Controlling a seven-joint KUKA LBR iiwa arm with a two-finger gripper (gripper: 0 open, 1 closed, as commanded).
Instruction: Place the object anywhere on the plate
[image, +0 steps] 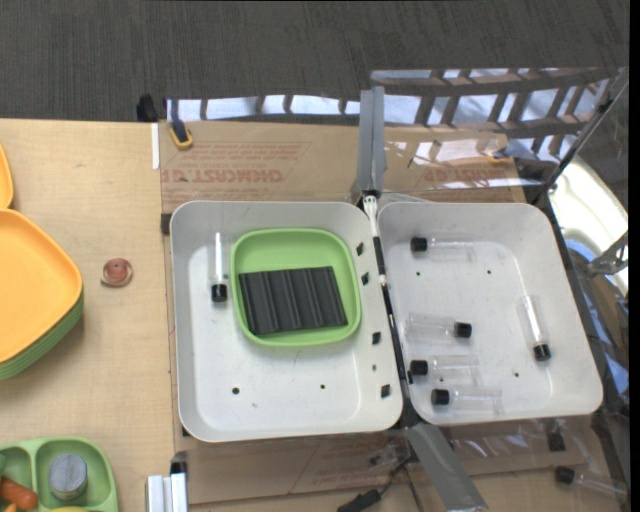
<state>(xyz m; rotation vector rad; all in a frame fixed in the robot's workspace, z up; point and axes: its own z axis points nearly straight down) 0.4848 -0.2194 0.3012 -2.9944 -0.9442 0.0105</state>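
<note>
Capped vials (447, 327) lie in the right bin (490, 290) — the green plate (295, 240) sits left, across the divide — the claw's state I cannot tell.

I see the wooden bench (80, 400) carrying two white bins (290, 410) side by side on cardboard (260, 170), stacked orange plates (30, 290) left, and a small red disc (117, 271).

On the wooden tabletop (90, 200) to the left sits a stack of orange plates (30, 290), with a small reddish disc (117, 271) just beside it. A green divided tray (45, 478) pokes in at the lower left corner. Flattened cardboard (260, 170) lies under the bins, and a metal rack (500, 105) stands behind them.
</note>
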